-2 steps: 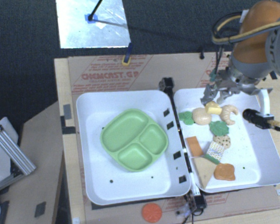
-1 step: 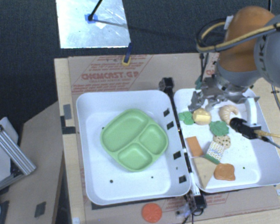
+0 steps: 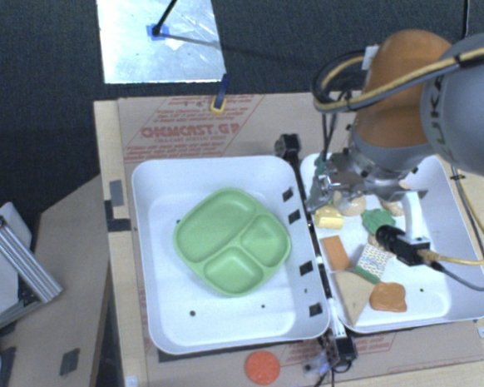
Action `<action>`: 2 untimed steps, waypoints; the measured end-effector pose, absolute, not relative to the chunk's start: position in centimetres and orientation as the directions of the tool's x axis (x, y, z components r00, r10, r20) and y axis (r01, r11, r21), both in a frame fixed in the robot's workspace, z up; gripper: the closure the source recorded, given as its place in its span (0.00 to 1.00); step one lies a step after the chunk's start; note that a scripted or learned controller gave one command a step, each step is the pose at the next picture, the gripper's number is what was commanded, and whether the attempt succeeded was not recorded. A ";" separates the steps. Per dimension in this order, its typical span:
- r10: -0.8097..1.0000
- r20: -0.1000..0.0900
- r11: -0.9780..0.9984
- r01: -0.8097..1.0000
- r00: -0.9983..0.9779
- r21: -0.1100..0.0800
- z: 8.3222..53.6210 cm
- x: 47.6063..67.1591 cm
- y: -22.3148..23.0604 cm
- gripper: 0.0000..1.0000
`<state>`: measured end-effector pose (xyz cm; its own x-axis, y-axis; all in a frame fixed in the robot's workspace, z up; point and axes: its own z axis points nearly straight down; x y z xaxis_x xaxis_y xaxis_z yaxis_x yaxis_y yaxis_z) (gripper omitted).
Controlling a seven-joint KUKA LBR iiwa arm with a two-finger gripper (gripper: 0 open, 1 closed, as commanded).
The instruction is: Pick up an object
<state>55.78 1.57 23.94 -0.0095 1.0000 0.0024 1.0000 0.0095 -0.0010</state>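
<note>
An orange disc (image 3: 262,366) is lying on the bench nearest the camera, below the green divided plate (image 3: 232,241) sitting in the left bin (image 3: 164,320). Right of the plate, toy foods are lying in the right bin (image 3: 467,296): an orange piece (image 3: 388,297), then a yellow block (image 3: 328,218). The gripper (image 3: 335,188) is hovering over that block; its grip cannot be made out.

The grey arm (image 3: 460,96) comes in from the right, orange band bulging up top, wrist bent down so the pincer (image 3: 335,188) hangs low over the desk's far right part.
</note>
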 end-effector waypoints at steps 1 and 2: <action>1.000 0.002 0.009 1.000 -0.009 -0.003 21.7 52.5 6.3 1.00; 1.000 0.000 0.000 1.000 0.000 0.003 22.5 53.9 4.6 1.00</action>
<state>53.95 4.57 22.47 -0.0002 1.0000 0.0002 1.0000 0.0002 0.0029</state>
